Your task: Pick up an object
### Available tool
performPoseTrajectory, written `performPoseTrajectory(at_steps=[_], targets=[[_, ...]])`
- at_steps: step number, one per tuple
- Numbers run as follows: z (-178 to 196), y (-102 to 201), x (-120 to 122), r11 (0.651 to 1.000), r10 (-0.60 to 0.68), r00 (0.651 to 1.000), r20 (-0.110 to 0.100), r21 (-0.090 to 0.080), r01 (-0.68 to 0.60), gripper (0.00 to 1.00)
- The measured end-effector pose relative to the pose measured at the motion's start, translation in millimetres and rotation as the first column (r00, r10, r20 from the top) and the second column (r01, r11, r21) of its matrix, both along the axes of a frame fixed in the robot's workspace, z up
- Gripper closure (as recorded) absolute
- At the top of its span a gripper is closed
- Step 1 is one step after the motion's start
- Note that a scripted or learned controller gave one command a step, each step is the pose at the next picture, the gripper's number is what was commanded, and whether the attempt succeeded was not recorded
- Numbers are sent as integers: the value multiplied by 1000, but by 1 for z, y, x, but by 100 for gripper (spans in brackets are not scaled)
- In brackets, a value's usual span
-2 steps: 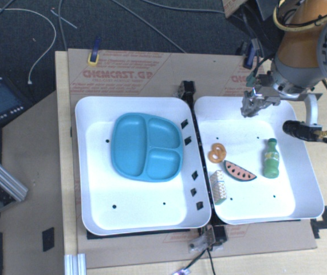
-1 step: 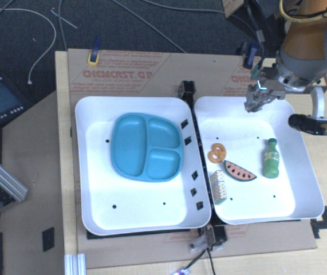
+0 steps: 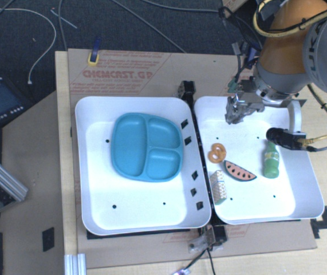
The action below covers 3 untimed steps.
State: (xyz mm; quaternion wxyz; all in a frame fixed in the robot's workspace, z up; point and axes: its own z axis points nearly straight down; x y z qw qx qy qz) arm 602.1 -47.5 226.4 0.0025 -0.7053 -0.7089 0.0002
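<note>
Your gripper (image 3: pixel 235 114) hovers above the right bin (image 3: pixel 300 205).
Nothing sits between its fingers; their spacing can't be told. A pretzel (image 3: pixel 217 152) lies below.

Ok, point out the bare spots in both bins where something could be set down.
Left bin: bare floor below and left of the blue divided plate. Right bin: bare along the near rim, below the watermelon slice and green bottle. Crowded around the pretzel, and under the gripper.
</note>
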Motion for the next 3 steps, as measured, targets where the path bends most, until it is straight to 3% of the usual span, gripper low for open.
performPoseTrajectory(at_steps=[1, 3], targets=[[11, 46, -25, 1000, 0, 1000, 1, 0, 0, 100], [-8, 139, -89, 1000, 0, 1000, -2, -1, 0, 100]])
